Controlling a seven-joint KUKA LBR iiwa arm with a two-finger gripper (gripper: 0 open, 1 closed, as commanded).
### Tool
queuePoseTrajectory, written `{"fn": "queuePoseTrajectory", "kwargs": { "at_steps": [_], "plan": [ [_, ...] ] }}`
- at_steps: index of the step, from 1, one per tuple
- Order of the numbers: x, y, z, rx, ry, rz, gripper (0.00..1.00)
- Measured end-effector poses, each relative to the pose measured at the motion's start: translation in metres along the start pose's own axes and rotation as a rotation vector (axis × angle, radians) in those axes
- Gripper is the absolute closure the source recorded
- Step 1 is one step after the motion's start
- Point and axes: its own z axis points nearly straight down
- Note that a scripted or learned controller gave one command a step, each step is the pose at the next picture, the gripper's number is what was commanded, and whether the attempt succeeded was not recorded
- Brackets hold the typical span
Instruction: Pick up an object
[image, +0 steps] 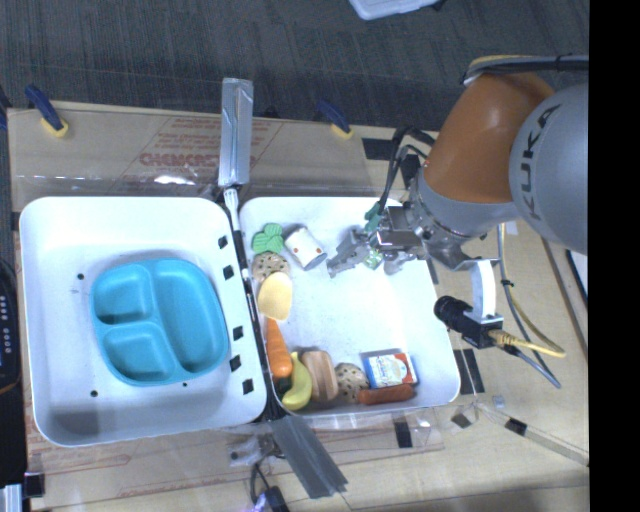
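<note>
Objects for picking lie in the right bin (430, 330), mostly along its left wall and near edge: a green piece (266, 239), a small white block (304, 247), a speckled cookie (268, 265), a pale yellow piece (275, 296), a carrot (279, 349), a banana (298, 387), a tan wooden piece (320, 372), a second cookie (349, 379), a blue carton (388, 369) and a red strip (385, 395). We see the gripper (350, 255) low over the bin's far middle, just right of the white block; we cannot tell how its fingers stand. In the left bin (50, 300) rests a blue divided tray (160, 318). Both bins sit on a cardboard-covered surface (150, 150), dark floor (200, 40) beyond.
</note>
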Motion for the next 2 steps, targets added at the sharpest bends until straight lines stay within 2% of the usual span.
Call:
{"fn": "queuePoseTrajectory", "kwargs": {
  "at_steps": [1,2],
  "plan": [
    [-0.05,0.072,0.031,0.002,-0.001,0.142,0.0],
    [-0.046,0.081,0.072,0.001,0.001,-0.152,0.0]
  ]
}}
